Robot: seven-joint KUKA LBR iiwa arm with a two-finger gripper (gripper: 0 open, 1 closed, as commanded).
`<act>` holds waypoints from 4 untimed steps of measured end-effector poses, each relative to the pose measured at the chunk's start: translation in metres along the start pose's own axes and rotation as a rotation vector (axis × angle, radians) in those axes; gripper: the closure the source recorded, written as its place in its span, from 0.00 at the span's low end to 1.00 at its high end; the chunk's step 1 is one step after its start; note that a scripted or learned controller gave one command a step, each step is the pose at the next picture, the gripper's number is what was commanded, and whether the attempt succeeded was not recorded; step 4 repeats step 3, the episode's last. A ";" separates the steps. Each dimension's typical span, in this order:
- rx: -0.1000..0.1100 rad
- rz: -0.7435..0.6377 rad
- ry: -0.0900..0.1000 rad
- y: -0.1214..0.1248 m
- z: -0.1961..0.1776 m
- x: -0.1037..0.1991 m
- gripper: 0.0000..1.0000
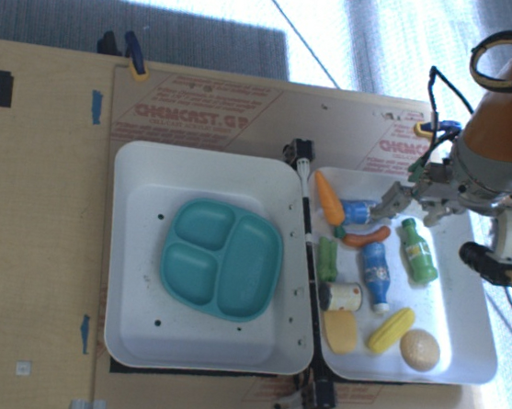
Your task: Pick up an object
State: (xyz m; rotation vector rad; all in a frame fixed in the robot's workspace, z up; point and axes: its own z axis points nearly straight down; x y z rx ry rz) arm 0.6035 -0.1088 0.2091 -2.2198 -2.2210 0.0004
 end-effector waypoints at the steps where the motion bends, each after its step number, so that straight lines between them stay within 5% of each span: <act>1: -0.003 0.061 -0.001 -0.024 0.115 0.006 0.00; 2: -0.004 0.062 -0.001 -0.023 0.105 0.006 1.00; 3: -0.002 0.315 0.000 -0.017 0.025 0.069 1.00; 4: -0.002 0.315 0.000 -0.017 0.025 0.069 1.00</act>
